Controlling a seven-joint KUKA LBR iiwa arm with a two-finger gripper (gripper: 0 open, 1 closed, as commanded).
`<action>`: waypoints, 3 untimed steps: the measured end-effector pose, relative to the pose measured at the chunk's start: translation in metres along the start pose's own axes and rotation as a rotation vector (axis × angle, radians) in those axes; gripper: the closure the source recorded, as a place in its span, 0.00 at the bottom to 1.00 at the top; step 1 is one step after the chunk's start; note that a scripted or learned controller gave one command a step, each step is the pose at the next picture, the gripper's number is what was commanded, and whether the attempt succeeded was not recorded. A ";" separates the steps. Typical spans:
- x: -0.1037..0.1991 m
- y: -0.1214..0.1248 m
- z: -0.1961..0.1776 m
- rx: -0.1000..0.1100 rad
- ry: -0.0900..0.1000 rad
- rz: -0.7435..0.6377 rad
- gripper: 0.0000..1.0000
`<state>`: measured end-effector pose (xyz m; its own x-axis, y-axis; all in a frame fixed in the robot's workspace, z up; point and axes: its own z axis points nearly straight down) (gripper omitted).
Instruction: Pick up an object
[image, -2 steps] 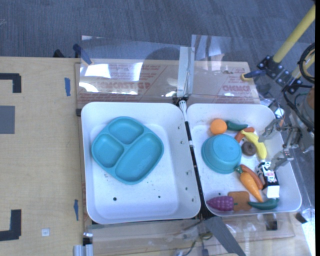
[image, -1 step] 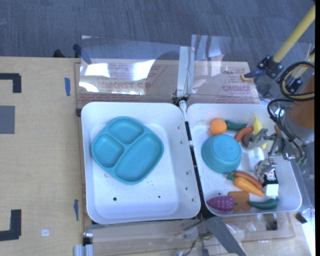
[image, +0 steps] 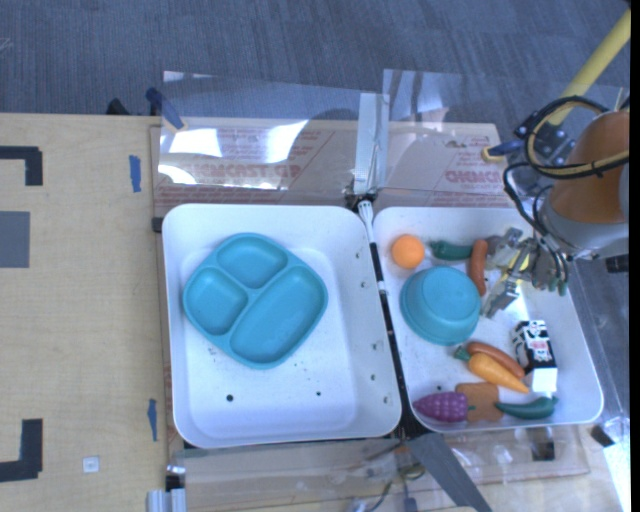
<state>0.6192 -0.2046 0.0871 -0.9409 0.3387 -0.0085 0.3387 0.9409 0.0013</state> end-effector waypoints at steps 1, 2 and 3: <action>-0.004 0.048 -0.001 0.019 0.001 0.116 0.00; -0.008 0.052 -0.014 0.012 -0.016 0.116 1.00; 0.012 0.123 -0.102 -0.004 -0.003 0.181 1.00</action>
